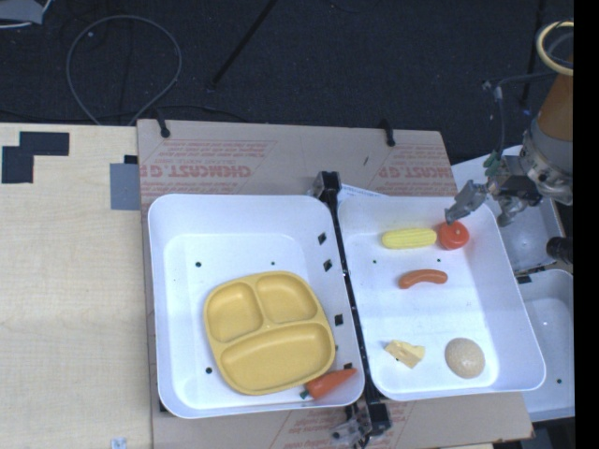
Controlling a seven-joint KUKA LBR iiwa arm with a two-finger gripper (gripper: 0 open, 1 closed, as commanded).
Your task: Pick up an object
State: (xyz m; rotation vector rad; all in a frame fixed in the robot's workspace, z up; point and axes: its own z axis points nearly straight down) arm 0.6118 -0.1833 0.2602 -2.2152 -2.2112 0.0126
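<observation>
Red object (454, 236): small, round and squat, bright red with a paler top, possibly a toy tomato; it sits at the far edge of the right bin (524, 325), just right of the corn.
Gripper (487, 204): at the right bin's far right corner, one grey finger reaching down to just beside the red object. Its jaws look spread apart with nothing between them.
Right bin contents: a yellow corn cob (409, 239), a reddish sausage (423, 278), a pale cheese wedge (405, 353), a beige round roll (464, 357), all lying apart.
Left bin (178, 251): a yellow divided plate (270, 330) with three compartments; an orange carrot (329, 383) at the near right corner, touching the plate's edge.
</observation>
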